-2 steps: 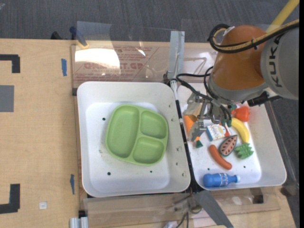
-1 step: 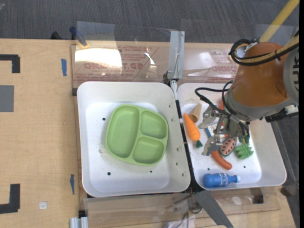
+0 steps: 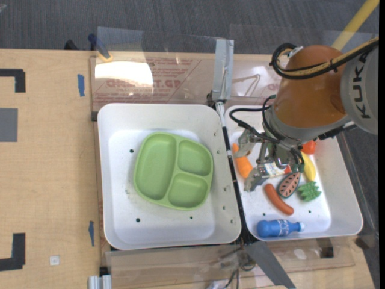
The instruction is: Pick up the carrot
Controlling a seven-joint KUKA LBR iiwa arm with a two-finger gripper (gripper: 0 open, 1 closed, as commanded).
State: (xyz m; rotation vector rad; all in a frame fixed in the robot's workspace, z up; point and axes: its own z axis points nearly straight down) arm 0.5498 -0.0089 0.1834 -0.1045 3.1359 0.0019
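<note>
Pale wooden tabletop [image 3: 48, 179], two shallow white bins side by side on it, left bin [image 3: 114, 221] touching right bin [image 3: 343, 215], blue tape strips [image 3: 80, 84] and black corner marks [image 3: 17, 80] left of the left bin.

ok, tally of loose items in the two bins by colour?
Green: 2, divided plate in the left bin, leafy piece in the right bin
Orange: 1, carrot
Red: 2, sausage, small piece by the arm
Yellow: 1, banana-like piece
Blue: 1, bottle
Red-and-green: 1, melon slice
Total: 8; more may sit hidden under the arm.
</note>
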